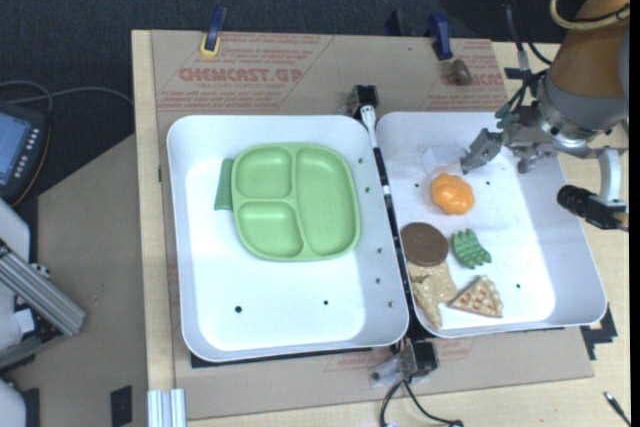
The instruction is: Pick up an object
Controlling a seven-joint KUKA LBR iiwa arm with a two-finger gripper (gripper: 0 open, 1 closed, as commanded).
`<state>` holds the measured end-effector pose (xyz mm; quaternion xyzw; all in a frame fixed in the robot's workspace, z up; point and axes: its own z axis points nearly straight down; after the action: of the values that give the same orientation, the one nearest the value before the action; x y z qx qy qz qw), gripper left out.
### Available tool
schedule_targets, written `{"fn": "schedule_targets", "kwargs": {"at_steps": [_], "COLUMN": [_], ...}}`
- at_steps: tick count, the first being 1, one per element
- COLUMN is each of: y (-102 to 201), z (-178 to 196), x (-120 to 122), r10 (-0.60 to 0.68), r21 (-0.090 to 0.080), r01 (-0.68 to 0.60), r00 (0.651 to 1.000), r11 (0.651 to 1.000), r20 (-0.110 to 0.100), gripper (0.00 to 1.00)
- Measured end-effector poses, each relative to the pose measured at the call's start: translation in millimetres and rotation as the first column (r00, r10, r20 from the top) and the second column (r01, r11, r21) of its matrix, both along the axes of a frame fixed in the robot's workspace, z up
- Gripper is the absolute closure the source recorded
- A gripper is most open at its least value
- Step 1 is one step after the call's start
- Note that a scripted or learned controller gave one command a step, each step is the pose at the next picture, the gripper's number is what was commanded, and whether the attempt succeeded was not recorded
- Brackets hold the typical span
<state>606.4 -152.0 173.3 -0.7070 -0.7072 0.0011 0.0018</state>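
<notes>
The right bin (pixel 560 245) is sitting just beside the left bin (pixel 200 245) on the surface (pixel 150 115), and the gripper (pixel 482 151) is hanging over the right bin's far end, just beyond the orange ball (pixel 452 194). Nearer than the ball, a brown disc (pixel 424 243), a green leafy piece (pixel 469 248), a tan cracker (pixel 432 291) and a pizza slice (pixel 477 298) are lying clustered together. A green divided plate (pixel 296 200) is resting in the left bin.
</notes>
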Motion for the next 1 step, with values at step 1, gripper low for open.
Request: {"fn": "schedule_targets", "kwargs": {"at_steps": [1], "y": [7.3], "z": [-53.8], "x": [-6.5], "r10": [0.0], "r21": [0.004], "r01": [0.0], "r00": [1.0], "r11": [1.0], "r20": [0.005], "gripper": [0.0]}}
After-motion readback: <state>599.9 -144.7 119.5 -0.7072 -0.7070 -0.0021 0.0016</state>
